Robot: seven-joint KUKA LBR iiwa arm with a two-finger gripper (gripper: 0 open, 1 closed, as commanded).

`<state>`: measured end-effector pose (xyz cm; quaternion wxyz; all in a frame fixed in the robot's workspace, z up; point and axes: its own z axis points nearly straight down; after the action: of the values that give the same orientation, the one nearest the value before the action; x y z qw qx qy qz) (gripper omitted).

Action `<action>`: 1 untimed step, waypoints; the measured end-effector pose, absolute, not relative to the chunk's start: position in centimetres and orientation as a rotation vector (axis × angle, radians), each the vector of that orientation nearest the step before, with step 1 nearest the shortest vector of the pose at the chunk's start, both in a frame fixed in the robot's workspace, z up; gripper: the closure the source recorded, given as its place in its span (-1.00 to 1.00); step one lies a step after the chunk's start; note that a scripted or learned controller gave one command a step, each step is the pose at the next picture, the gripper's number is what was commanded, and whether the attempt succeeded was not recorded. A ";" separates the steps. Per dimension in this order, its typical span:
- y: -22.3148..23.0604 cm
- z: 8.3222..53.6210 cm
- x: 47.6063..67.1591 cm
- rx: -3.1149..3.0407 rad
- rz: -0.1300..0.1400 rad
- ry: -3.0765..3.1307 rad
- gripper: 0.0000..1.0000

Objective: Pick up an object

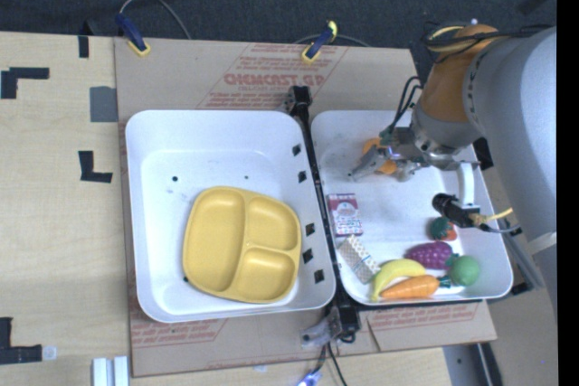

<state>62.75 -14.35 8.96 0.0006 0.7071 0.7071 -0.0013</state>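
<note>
Gripper (378, 156) lowered into far part of right bin (409, 124), jaws' state cannot be told, small orange object (387, 155) seen just beside them, yellow divided plate (242, 243) laid in left bin (154, 149), banana (395, 271), carrot (412, 287), grapes (431, 254) gathered at right bin's near edge

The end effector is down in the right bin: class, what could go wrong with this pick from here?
1. The end effector sits over a small orange object near the right bin back wall; it may slip away.
2. The toy fruit is crowded in the front corner; one pick could shift neighbours.
</note>
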 end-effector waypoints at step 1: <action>-10.1 8.5 66.2 2.217 0.001 2.223 -1.00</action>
<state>66.16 -10.07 8.55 0.0010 0.7061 0.7081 0.0005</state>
